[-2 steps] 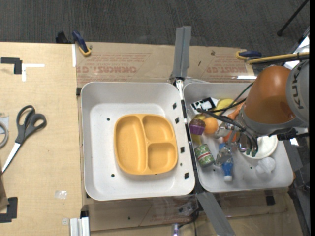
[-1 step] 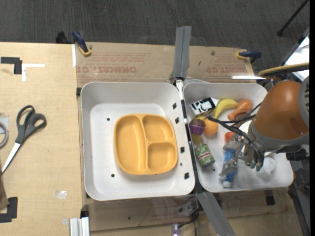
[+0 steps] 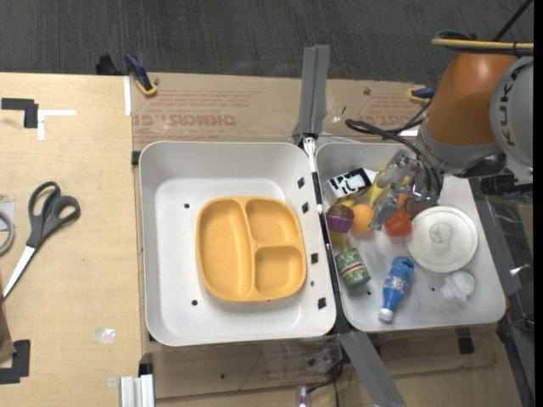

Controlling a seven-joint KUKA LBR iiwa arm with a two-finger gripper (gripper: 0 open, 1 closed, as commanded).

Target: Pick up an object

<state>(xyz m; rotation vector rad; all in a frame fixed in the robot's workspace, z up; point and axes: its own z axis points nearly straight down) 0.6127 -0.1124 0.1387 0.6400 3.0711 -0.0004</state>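
Gripper (image 3: 397, 195) low in right bin (image 3: 484, 312), over clutter: orange ball (image 3: 362, 218), red piece (image 3: 399, 224), purple cup (image 3: 340, 219). You can't tell its grasp state. Risk: tight pile, so you nudge neighbours or pinch nothing; white bowl (image 3: 443, 237) crowds approach.

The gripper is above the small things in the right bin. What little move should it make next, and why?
Probably a short move straight down. The gripper hangs at the back of the right bin, just above the red object and the orange ball, and nothing shows between its fingers. The objects crowd together there, so lowering onto the red object seems the nearest chance of a grasp.
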